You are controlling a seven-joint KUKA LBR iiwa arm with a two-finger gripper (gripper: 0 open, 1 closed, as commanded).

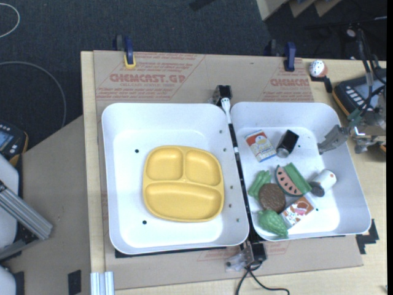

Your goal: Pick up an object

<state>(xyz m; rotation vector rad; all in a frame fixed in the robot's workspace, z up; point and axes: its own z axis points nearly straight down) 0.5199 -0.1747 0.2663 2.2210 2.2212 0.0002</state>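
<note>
Nothing picked yet: gripper [336,137] at right bin [350,217] edge, finger state unreadable, watermelon slice [284,180], cookie [271,196] and cartons untouched in bin.

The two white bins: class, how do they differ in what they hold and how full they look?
The left bin holds one large thing, a yellow divided plate lying flat; the right bin holds many small things, among them a watermelon slice, a black can and a small carton. The left bin's plate sits alone mid-bin; the right bin's things crowd together, some touching. Both are shallow, white and side by side.
</note>
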